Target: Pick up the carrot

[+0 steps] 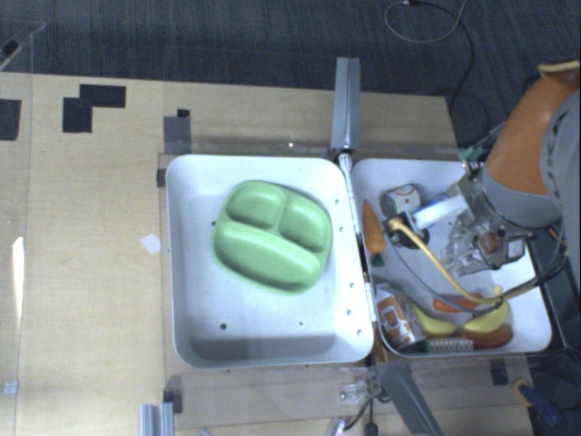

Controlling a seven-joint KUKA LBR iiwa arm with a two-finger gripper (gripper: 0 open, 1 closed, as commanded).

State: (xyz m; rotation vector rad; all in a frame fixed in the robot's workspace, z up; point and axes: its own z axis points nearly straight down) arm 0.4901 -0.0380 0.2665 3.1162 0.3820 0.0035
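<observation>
Lying along the left wall of the right bin (541,334): the carrot (372,230), orange, long and thin, pointing far to near. Hovering over the middle of this bin, well to the right of the carrot and apart from it: the gripper (467,248), with nothing seen between its fingers; open or clenched, cannot tell. Resting in the left bin (186,271): a green tray (272,234) with three compartments. Crowding the near side of the right bin: a banana (458,321) and a can (397,321).
</observation>
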